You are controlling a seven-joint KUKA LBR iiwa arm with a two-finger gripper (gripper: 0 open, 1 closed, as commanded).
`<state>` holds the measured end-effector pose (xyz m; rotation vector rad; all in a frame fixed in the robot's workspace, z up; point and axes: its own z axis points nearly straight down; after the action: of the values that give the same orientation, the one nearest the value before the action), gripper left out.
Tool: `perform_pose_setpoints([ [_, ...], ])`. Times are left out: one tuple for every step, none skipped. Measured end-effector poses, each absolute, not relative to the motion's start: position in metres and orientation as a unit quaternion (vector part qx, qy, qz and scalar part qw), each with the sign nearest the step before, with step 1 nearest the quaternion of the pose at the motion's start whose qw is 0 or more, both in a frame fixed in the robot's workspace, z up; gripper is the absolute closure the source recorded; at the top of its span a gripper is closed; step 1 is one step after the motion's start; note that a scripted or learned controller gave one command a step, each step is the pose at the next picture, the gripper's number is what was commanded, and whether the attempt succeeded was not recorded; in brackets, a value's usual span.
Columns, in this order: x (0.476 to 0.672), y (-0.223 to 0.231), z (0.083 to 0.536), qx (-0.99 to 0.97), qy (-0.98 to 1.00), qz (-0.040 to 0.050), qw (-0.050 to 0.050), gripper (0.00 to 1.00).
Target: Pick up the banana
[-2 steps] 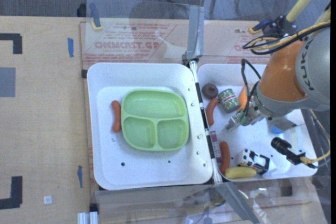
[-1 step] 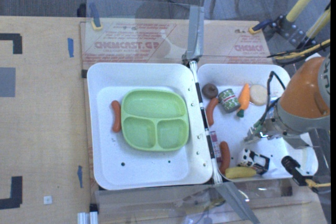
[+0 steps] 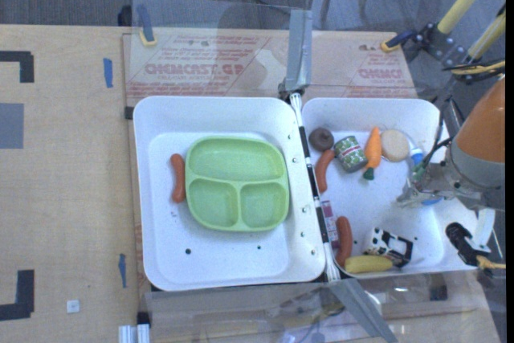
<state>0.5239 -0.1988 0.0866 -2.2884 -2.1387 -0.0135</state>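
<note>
lying against the right bin's [image 3: 385,112] near rim, banana [image 3: 368,263].

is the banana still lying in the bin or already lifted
Lying in the bin. The banana rests flat on the right bin's floor by its near wall, beside a black-and-white toy; the gripper sits apart from it.

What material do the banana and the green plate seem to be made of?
The banana looks like smooth toy plastic, judging by its even yellow colour. The green plate looks like moulded plastic with a soft sheen, one uniform colour with pressed compartments. Neither is certain.
</note>
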Motion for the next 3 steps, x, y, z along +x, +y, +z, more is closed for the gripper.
perform_pose_setpoints([
  [0.527,-0.186,0.087,-0.726,-0.688,-0.0104,0.012,0.0],
  [0.606,-0.139,0.086,-0.722,-0.692,-0.0007,-0.001,0.0],
  [0.662,-0.148,0.085,-0.852,-0.523,0.0009,0.0,0.0],
])
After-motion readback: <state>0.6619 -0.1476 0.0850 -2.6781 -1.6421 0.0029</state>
